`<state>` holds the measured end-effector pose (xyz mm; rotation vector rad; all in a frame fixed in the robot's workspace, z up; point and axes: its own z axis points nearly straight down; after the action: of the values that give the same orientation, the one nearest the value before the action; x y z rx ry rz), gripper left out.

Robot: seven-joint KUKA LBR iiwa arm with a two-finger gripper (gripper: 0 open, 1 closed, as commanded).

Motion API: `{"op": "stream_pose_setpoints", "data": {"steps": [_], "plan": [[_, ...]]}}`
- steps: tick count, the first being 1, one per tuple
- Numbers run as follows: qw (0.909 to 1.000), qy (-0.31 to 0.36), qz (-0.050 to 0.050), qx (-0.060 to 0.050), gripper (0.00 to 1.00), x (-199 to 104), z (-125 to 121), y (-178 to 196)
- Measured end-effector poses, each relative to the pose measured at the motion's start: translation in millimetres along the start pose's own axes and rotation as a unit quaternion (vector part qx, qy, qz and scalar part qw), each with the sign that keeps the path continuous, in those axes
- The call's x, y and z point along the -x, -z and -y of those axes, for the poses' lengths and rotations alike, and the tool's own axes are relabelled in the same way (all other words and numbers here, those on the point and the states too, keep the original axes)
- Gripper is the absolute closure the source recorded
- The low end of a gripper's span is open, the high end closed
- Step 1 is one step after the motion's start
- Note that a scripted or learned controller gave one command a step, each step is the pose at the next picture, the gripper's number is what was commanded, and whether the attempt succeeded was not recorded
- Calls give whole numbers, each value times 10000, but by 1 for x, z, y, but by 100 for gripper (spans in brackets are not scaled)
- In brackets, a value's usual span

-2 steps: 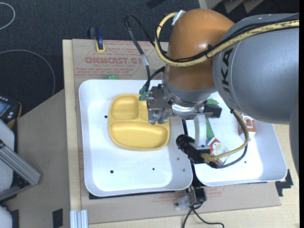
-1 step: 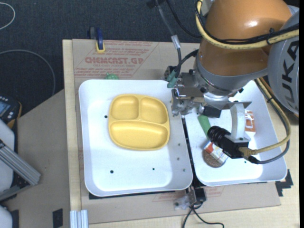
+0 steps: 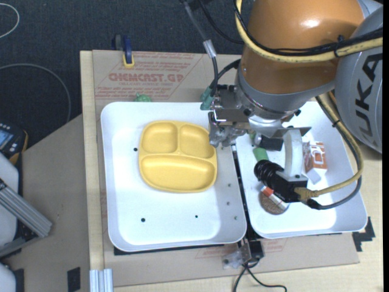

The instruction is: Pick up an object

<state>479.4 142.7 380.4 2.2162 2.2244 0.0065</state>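
1. Fingers hang at the seam between the bins; whether they are spread or closed, I cannot tell.
2. Yellow divided plate lies flat in the left bin, at their nine o'clock, just beside them, likeliest target.
3. Small packet sits in the right bin, at their three o'clock.

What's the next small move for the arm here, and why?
Probably a short shift left and down toward the yellow three-compartment plastic plate in the left white bin. The gripper sits at the plate's right edge, near the divide between the bins, with nothing visibly between its fingers. The plate is the nearest large object; the right white bin holds smaller, cluttered items.
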Motion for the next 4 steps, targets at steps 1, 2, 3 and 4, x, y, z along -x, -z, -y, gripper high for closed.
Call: {"op": "stream_pose_setpoints", "data": {"steps": [1, 2, 3, 4], "plan": [[10000, -6, 7, 6, 100, 1, -1, 10], [10000, 1, 8, 17, 100, 0, -1, 20], [10000, 24, -2, -17, 100, -78, -9, 0], [10000, -49, 26, -54, 100, -16, 1, -42]]}}
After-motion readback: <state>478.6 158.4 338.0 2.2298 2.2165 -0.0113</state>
